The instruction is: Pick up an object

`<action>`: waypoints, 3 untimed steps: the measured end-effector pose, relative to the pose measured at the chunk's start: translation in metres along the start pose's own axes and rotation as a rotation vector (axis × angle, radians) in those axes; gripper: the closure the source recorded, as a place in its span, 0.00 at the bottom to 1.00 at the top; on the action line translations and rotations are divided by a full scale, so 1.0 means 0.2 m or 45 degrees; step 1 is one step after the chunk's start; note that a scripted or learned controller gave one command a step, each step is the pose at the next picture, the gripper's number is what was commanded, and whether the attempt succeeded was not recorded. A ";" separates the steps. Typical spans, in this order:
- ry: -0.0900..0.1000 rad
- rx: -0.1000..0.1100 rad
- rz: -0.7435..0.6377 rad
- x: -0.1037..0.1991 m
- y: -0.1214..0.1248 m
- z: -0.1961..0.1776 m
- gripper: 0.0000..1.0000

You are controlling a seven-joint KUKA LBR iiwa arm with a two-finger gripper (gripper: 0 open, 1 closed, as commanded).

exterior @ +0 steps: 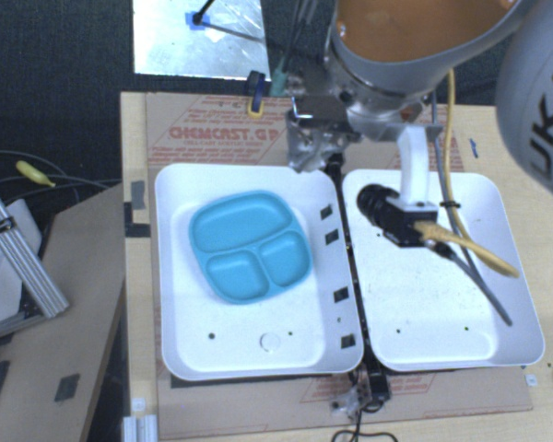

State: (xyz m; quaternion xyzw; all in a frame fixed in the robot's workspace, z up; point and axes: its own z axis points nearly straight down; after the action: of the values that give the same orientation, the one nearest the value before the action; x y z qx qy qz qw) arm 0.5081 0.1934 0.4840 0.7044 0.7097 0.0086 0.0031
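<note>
A light blue plate (249,245) with three compartments lies flat in the middle of the left bin (180,339). My gripper (315,152) hangs at the far rim where the two bins meet, up and to the right of the plate and apart from it. The wrist and the grey arm with its orange band cover most of it from above. I see nothing held in it.
The right bin (498,339) lies beside the left one, with a row of black clips (339,295) along the seam between them. A small pale round mark (271,342) sits near the left bin's front edge. Cardboard (212,132) lies under both bins.
</note>
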 end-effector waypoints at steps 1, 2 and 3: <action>-0.010 0.026 -0.001 0.21 -0.12 0.32 1.00; -0.001 0.004 0.001 0.21 -0.04 -0.29 1.00; -0.009 0.018 0.011 0.11 0.06 -0.25 1.00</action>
State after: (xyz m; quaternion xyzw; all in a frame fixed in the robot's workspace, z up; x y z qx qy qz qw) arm 0.5196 0.2149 0.5349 0.7076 0.7066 0.0011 0.0006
